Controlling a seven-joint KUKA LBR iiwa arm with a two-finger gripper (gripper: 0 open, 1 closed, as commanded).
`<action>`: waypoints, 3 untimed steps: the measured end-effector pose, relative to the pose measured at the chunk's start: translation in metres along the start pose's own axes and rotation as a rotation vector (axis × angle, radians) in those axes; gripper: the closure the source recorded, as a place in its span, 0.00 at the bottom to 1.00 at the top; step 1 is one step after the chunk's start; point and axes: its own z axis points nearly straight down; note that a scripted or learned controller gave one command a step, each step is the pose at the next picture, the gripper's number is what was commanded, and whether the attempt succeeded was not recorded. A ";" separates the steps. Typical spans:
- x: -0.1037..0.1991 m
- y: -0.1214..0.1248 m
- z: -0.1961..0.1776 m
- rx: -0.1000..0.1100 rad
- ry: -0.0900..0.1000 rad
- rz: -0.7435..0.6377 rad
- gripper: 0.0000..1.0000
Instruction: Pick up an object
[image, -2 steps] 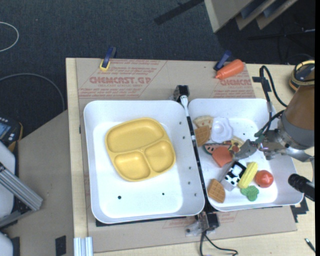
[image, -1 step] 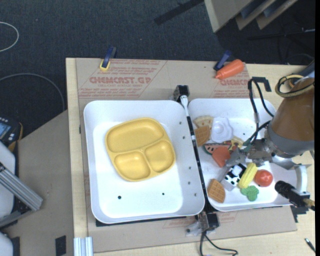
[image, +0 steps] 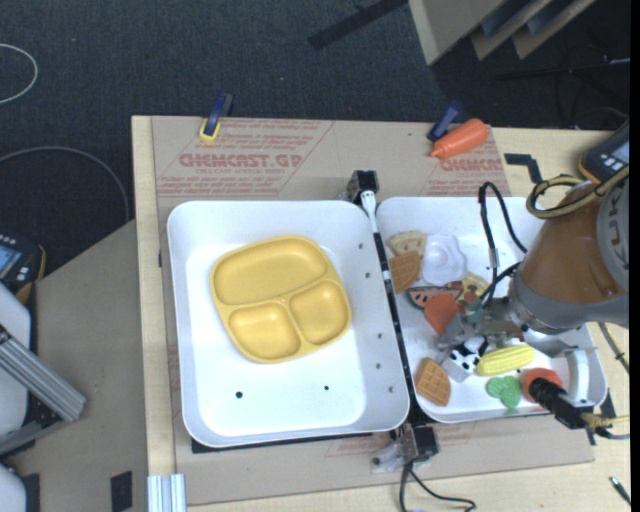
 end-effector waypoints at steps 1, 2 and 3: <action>-0.001 0.002 -0.014 -0.009 -0.003 0.001 1.00; -0.002 0.007 -0.077 -0.014 -0.005 -0.001 1.00; -0.003 0.012 -0.140 -0.015 -0.005 -0.002 1.00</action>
